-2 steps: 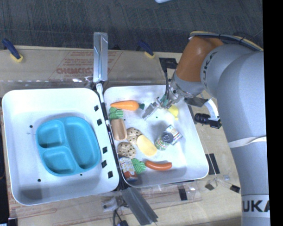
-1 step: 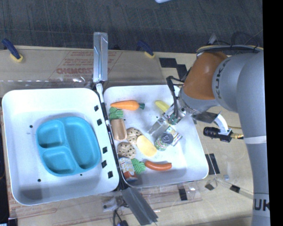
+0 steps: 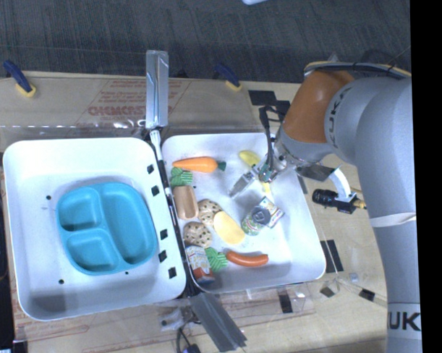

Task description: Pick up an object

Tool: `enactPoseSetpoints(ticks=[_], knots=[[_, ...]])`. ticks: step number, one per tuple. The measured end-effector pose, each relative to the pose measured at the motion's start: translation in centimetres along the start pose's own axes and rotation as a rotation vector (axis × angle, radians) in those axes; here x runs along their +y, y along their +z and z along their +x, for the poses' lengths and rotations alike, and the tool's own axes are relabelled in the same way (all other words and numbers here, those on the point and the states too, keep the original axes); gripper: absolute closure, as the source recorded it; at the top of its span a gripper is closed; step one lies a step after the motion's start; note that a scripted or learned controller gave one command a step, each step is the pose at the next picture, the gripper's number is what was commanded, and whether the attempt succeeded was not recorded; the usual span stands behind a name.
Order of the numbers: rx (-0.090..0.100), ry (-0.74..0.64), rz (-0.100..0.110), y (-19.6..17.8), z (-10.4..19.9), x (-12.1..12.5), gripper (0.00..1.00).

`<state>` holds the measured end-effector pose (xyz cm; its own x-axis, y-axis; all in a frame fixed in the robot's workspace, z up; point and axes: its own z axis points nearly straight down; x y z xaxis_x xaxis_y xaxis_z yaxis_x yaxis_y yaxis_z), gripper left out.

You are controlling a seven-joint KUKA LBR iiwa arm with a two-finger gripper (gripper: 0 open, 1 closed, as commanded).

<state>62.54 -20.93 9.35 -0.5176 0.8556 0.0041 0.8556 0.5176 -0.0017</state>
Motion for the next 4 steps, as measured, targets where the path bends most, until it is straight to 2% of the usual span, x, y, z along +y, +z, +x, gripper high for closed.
enactPoseSetpoints(ticks=[1,2,3,4], knots=[[-0.003,-0.065,0.0,0.2,4.6,-3.3,0.0],[-0.006,-0.062,-0.002,0.1,0.5,-0.5,0.0],[0.031,-0.113,0.035,0.3,-1.4,1.6,0.0],[0.026,-0.186,0.032,0.3,-1.5,1.4,0.0]])
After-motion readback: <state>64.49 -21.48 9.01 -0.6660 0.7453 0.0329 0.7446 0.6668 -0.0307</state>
